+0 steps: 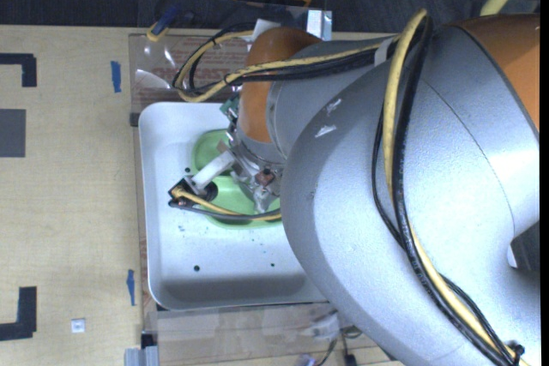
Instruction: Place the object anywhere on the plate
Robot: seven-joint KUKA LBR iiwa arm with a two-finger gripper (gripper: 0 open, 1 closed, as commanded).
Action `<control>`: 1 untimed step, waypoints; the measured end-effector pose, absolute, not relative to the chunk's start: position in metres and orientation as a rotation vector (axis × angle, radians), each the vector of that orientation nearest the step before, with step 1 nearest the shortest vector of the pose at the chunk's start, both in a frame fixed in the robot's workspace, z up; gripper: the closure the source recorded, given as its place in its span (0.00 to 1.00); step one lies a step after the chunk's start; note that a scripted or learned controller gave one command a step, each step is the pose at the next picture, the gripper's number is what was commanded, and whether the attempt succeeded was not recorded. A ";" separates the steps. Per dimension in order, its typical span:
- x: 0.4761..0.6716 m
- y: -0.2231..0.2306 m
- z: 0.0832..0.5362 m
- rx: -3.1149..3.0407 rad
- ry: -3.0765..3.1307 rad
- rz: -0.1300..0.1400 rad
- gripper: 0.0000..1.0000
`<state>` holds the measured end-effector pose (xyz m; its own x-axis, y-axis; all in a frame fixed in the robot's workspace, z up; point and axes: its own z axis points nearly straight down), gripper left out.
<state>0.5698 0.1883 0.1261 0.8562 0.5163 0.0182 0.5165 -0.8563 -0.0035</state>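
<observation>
**Over the green plate, load unclear**

My gripper [256, 184] hangs low over the plate [206, 152], close above its right half. My wrist and its orange band cover the middle of the plate. Whether the gripper is apart, together or clamped on something, I cannot tell. Where the object lies, which way it points and how its long axis runs, I also cannot tell, nor how it looks.

The plate is round and light green. Its left part and lower rim show past my wrist. It rests on the floor of the white bin [167, 133], toward the far side.

The bin's left wall and its nearest wall stand in plain sight, with rounded corners. Between the plate and the nearest wall the white floor is open, marked by a few small dark specks [197, 268]. There is a narrower strip of floor left of the plate. My arm covers the bin's right side. Beyond the left wall lies the pale wooden counter [69, 184], with bits of blue tape [116, 77] near the bin.
</observation>
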 end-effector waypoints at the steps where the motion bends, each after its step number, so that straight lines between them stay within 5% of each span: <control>1: 0.612 0.209 0.118 -3.066 -0.627 -0.021 1.00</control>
